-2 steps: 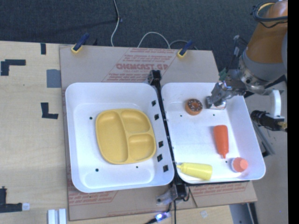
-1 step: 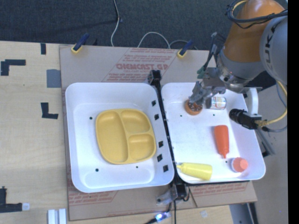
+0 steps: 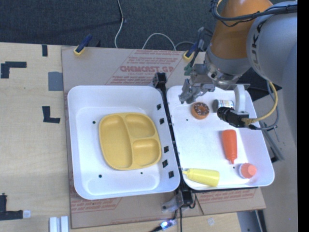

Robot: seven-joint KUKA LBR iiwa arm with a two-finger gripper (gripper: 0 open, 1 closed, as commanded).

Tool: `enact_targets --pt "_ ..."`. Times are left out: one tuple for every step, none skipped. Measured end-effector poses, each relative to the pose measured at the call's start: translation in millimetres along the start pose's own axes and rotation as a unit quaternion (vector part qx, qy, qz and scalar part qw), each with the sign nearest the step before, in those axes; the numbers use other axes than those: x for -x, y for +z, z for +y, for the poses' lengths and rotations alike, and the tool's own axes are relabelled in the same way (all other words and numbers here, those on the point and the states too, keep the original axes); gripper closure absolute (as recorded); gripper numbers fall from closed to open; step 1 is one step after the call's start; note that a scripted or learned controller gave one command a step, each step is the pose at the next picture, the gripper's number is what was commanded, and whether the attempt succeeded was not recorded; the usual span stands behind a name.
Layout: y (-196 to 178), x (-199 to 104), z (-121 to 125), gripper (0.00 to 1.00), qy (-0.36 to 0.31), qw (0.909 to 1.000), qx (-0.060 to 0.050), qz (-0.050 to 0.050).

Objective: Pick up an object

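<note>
The right bin (image 3: 203, 144) holds a brown chocolate donut (image 3: 199, 110) near its far edge, an orange carrot-shaped piece (image 3: 229, 144), a yellow piece (image 3: 203, 177) at the front, a small orange-red cap-like object (image 3: 247, 170) and a small dark can-like item (image 3: 225, 104) partly hidden by the arm. My gripper (image 3: 188, 94) hangs over the far left part of that bin, just left of and above the donut. Its dark fingers (image 3: 184, 97) point down with nothing visible between them.
The left bin (image 3: 82, 129) contains a yellow divided plate (image 3: 129, 140). A black clip strip (image 3: 166, 129) runs between the bins. Cardboard lies beneath both bins, with clamps (image 3: 83, 44) at its far corners and a cable (image 3: 154, 35) trailing behind. The arm's orange band (image 3: 239, 13) looms at the upper right.
</note>
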State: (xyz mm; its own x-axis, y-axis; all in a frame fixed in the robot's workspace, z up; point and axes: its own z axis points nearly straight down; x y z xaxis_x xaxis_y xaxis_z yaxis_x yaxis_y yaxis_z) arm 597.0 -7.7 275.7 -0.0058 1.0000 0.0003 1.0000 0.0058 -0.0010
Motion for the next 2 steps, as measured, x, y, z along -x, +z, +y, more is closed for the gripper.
enact_targets --pt "2.3 -55.0 10.4 1.0 0.0 1.0 0.0 0.0" --pt "24.5 -107.1 29.0 1.0 0.0 1.0 -0.001 0.0"
